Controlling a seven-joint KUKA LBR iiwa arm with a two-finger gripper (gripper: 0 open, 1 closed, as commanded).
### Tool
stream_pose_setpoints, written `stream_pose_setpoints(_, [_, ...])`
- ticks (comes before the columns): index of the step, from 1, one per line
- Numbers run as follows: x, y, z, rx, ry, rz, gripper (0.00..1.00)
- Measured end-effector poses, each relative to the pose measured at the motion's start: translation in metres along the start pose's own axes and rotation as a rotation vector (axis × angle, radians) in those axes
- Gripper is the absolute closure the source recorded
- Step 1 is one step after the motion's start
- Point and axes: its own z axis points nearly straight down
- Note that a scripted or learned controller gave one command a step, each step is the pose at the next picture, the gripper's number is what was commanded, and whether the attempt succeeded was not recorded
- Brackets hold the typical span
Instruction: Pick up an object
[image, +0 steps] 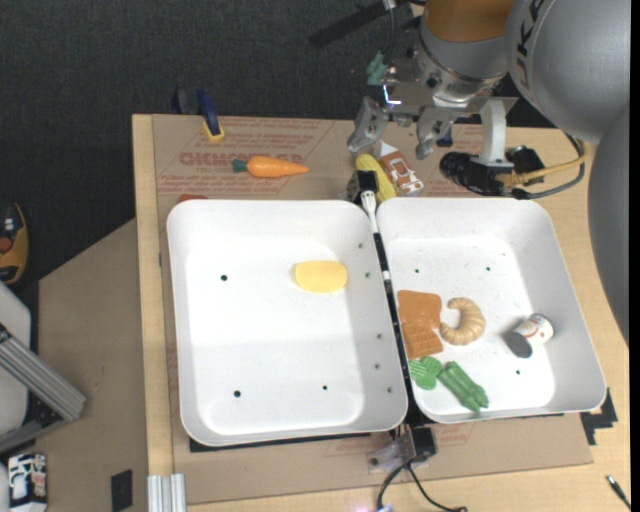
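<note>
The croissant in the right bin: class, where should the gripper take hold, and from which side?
Grip the croissant across its thick middle, coming straight down from above. It lies flat, its curved ends narrower. Keep one finger off the orange slab touching its left.

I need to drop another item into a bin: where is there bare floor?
The left bin is bare all around the yellow piece. In the right bin, the far half is bare; its near-left corner is crowded with the orange slab, croissant and green toy.

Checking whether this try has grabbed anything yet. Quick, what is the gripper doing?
Gripper: jaws open, holding nothing, raised above the bench behind the right bin.
</note>
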Motion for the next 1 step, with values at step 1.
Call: stream_pose_setpoints(1, [-0.0021, -0.0007, -0.0041, 0.008, -0.004, 0.003, 1.00])
